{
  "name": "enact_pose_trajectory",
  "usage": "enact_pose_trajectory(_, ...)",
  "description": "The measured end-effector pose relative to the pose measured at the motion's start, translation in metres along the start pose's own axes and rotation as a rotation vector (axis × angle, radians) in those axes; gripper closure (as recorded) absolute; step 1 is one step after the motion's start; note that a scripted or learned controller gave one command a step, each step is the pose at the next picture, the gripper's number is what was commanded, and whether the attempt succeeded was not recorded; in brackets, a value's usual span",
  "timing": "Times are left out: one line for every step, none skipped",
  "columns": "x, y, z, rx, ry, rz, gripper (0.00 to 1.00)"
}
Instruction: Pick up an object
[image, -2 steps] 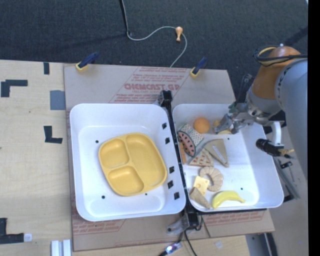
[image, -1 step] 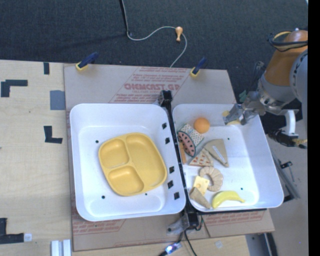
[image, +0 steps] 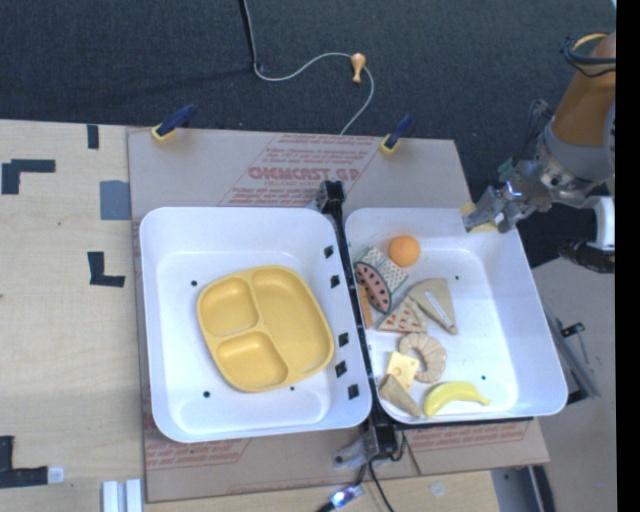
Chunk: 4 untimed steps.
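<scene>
Arm at the right bin's far corner, nothing picked yet.

The gripper (image: 492, 214) hovers over the far right rim of the right bin (image: 520, 300); nothing sits in it, and whether it stands wide or narrow cannot be told. The food pieces crowd the bin's left half: the orange (image: 404, 250) lies apart, the banana (image: 455, 397) at the near edge. The orange looks the cleanest target: centre above it, descend straight, clear of the wedge (image: 436, 304). The left bin (image: 170, 300) holds a yellow tray (image: 265, 328).
</scene>
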<state>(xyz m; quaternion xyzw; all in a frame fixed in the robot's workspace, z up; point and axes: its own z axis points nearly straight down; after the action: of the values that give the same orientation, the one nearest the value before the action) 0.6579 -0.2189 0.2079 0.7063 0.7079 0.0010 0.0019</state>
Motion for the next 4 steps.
enact_pose_trajectory(0.001,0.001,-0.017,0.003,0.002,0.000,1.00)
enact_pose_trajectory(0.052,-0.017,-0.007,0.007,0.002,-0.002,1.00)
enact_pose_trajectory(0.096,-0.035,-0.019,0.007,0.003,-0.002,1.00)
enact_pose_trajectory(0.145,-0.060,-0.028,0.007,0.003,-0.004,1.00)
